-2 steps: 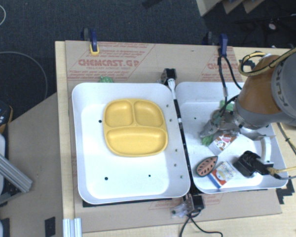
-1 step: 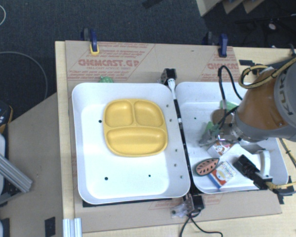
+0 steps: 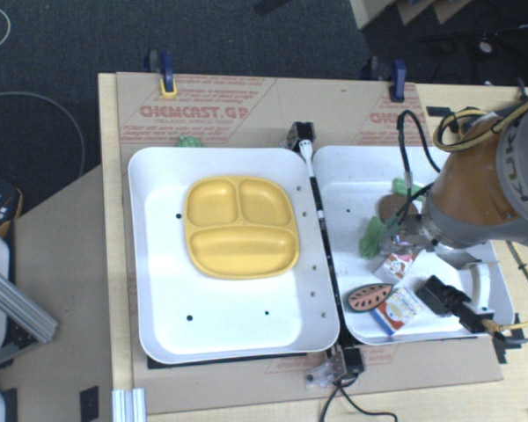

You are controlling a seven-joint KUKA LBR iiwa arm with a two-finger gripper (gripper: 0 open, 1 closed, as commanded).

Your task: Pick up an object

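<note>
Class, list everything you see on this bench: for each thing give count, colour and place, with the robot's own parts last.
bins: two, white, side by side on the bench
divided plate: one, yellow, left bin
green item: one, green, right bin, middle
oval item: one, reddish-brown, right bin, near edge
packets: two, red-white and white-blue, right bin, near edge
clamps: two, blue, board's far edge
green scrap: one, green, behind left bin
arm: one, grey and orange, over right bin
end effector: one, low in right bin
</note>
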